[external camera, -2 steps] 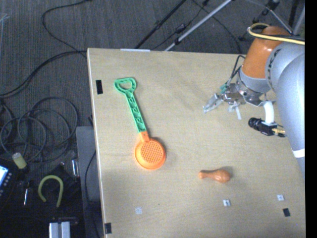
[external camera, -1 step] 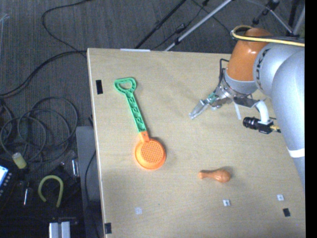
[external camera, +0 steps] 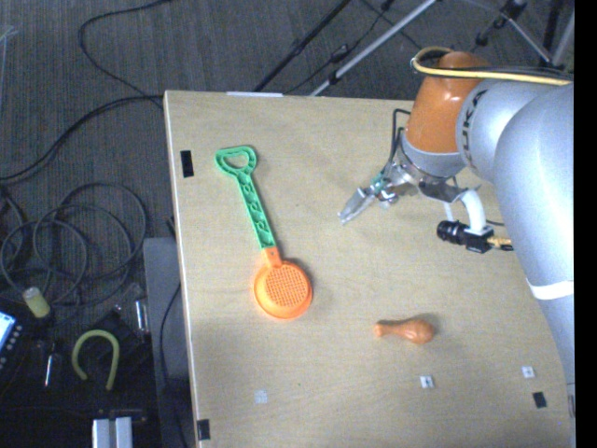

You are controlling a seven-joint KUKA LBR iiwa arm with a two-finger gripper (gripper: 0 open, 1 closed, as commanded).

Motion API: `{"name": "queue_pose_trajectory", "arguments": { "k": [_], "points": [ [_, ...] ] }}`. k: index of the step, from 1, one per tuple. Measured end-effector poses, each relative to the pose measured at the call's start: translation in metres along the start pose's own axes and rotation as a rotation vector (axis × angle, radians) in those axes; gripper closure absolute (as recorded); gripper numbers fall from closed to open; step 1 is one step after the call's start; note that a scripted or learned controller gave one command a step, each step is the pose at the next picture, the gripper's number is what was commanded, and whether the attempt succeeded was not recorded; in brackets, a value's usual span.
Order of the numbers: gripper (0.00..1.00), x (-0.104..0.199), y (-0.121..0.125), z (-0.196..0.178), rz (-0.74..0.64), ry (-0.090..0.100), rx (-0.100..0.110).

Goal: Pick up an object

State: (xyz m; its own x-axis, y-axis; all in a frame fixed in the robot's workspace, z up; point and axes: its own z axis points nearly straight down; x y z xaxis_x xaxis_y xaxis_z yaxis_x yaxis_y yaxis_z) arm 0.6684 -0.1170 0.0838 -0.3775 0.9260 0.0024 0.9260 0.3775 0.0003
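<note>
Two objects, green-handled strainer (external camera: 261, 250) and orange drumstick toy (external camera: 407, 329), lay ungrasped on tabletop (external camera: 373, 381); tool (external camera: 358, 203) hovered between them, narrow, holding nothing; pick remained.

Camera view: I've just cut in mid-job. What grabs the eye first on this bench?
The arm, grey with an orange band, fills the right side, its gripper low over the bench's upper middle with nothing between its jaws. Left of it lies a green-handled strainer with an orange head, handle pointing away from the camera. A small orange drumstick-shaped toy lies alone at lower right.
</note>
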Motion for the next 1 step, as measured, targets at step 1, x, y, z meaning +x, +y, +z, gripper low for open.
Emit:
{"name": "queue_pose_trajectory", "arguments": {
  "k": [1],
  "points": [
    [1.00, 0.0013, 0.0008, -0.0089, 0.000, 0.002, -0.002]
  ]
}}
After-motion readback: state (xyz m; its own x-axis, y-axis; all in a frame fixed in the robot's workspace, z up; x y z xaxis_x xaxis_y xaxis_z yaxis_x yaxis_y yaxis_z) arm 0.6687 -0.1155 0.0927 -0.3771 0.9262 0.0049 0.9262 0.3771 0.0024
